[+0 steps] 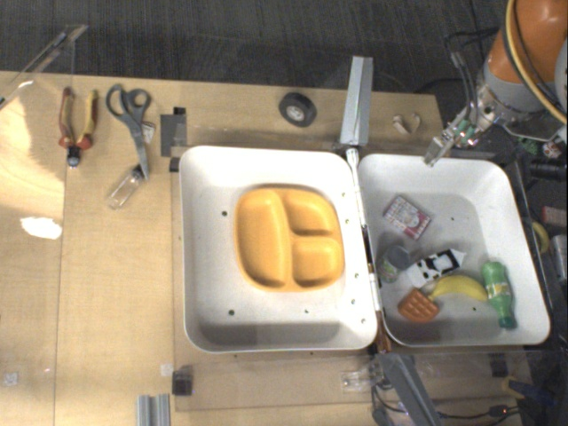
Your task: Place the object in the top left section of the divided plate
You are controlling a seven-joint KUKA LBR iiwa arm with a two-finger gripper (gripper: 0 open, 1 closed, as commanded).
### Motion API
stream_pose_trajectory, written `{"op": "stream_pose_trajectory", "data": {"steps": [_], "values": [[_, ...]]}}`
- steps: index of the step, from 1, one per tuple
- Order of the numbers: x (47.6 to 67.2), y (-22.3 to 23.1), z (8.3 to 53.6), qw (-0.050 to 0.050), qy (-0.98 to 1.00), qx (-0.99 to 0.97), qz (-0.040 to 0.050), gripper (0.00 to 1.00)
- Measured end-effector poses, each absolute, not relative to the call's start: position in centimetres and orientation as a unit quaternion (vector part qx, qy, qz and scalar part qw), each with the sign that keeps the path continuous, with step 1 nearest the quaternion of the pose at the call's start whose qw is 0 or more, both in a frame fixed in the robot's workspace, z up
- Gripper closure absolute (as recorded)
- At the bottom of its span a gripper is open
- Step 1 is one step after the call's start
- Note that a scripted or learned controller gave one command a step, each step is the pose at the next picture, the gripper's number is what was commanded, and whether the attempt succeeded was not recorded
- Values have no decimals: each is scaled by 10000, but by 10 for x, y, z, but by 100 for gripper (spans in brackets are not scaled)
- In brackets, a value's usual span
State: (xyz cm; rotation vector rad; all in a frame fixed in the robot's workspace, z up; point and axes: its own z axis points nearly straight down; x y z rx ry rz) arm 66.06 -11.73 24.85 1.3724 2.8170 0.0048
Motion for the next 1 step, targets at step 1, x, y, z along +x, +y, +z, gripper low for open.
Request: {"op": "stream_pose_trajectory", "data": {"steps": [1], "values": [[658,-130,182,28,9400,3412,10,100]]}}
